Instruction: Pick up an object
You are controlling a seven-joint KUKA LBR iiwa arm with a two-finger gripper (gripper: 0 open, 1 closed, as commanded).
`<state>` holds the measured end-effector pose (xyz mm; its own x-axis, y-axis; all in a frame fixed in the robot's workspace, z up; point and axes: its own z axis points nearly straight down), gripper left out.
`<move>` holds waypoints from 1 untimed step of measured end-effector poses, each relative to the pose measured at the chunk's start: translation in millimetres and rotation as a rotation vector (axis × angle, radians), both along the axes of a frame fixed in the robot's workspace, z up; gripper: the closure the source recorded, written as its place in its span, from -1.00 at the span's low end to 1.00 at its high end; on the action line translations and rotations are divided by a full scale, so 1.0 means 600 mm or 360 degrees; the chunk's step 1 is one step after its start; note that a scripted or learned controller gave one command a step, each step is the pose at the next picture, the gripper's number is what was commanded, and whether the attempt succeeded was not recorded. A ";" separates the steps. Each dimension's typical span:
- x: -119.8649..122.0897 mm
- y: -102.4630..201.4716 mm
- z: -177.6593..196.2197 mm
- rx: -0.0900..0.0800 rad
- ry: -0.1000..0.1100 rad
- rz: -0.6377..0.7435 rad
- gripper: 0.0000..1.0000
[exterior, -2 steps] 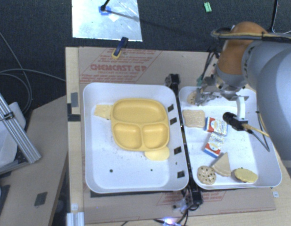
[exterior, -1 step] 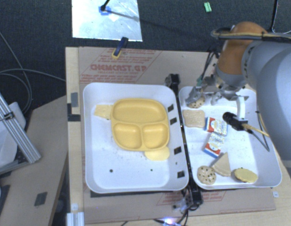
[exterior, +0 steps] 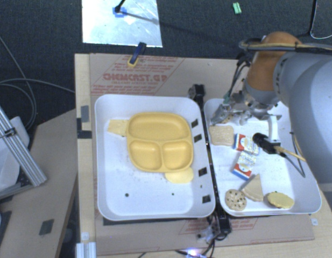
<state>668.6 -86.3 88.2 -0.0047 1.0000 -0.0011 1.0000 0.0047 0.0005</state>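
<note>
The tool (exterior: 225, 116) sits low over the far left corner of the right bin (exterior: 312, 199). Its tip is a tangle of grey metal against the white floor, so whether it is spread or pressed together cannot be told. The grey arm (exterior: 311, 95) is cut off by the right edge and covers the bin's far right corner. In the left bin (exterior: 104, 165), a yellow divided tray (exterior: 159, 141) hides most of two pale yellow pieces: one (exterior: 117, 127) shows at its left edge, the other (exterior: 180, 176) at its near edge. The brown sheet (exterior: 171, 69) under both bins on the counter carries reddish print reading "CHEMCAST", with further letters too faint to read. Two small red, white and blue cartons (exterior: 245, 155) have print too small to read. The slice of bread (exterior: 221, 135) lies flat in the right bin just beside the tool on its near side; contact cannot be made out.
</note>
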 end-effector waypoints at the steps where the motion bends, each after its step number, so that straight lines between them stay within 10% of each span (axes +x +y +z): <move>1: 0.003 -0.012 -0.002 0.0002 -0.0008 -0.0006 -1.00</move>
<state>670.1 -93.6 86.8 -0.0009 1.0000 0.0000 1.0000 0.0009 0.0054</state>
